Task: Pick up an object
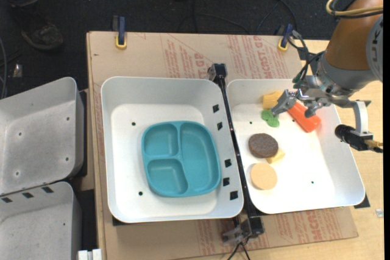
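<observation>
The claw is being held spread open directly over the orange block, whose long axis is running diagonally between the fingers; nothing is being gripped.

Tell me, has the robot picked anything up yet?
Not yet. The pincer hovers over the right white bin, just above the orange carrot-shaped toy, which lies on the bin floor. The round dark brown cookie and pale tan disc lie untouched. Grasping and lifting remain.
</observation>
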Controlling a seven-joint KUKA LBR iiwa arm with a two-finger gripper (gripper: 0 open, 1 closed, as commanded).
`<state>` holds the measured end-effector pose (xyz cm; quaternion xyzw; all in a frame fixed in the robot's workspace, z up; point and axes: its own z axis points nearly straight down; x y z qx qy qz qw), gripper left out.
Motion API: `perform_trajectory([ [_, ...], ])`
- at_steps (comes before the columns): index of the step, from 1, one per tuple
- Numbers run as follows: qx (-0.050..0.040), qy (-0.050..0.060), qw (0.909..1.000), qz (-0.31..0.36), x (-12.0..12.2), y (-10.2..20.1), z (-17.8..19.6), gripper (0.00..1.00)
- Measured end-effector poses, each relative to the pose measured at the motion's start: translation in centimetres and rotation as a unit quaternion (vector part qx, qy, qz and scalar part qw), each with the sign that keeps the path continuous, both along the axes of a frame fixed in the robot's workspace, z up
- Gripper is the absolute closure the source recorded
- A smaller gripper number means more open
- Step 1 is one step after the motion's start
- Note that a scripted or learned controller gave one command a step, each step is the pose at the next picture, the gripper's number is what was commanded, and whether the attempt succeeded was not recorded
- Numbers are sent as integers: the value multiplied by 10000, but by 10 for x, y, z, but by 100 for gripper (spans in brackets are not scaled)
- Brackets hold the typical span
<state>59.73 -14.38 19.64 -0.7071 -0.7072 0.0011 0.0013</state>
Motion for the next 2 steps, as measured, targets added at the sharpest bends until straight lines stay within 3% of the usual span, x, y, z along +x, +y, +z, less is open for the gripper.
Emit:
perform_trajectory([
  [2,-1,-13,10000,-3,-3,7,-106,0],
])
